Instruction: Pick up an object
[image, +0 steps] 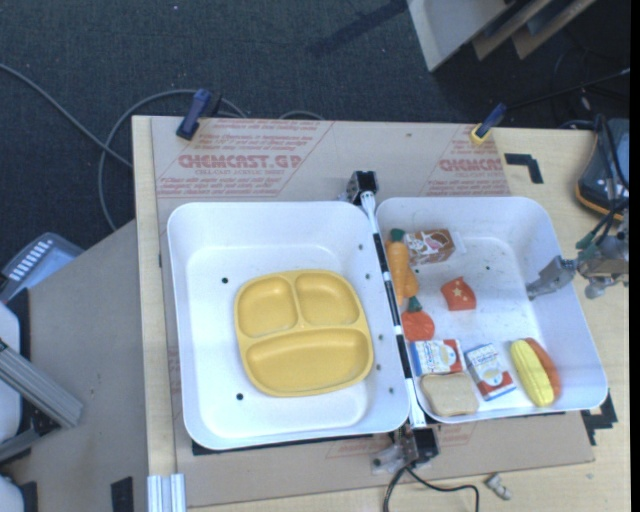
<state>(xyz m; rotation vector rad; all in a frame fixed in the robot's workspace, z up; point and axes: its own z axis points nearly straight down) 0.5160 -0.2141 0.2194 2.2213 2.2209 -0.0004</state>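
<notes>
The red block (458, 294) lay mid right bin (560, 330), apart from other items; small, rigid, probably light, best pinched across its flat sides. The claw (560, 275) hovered at that bin's right edge, its state unclear. The left bin (200, 300) held a yellow tray (303, 331).

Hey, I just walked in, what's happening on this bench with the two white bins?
A robot gripper sits at the right edge of the right bin, holding nothing. That bin holds toy food: a carrot, a tomato, a red piece, a corn cob, a bread slice and small packets. The left bin holds a yellow divided plate. Nothing has been picked up yet.
</notes>
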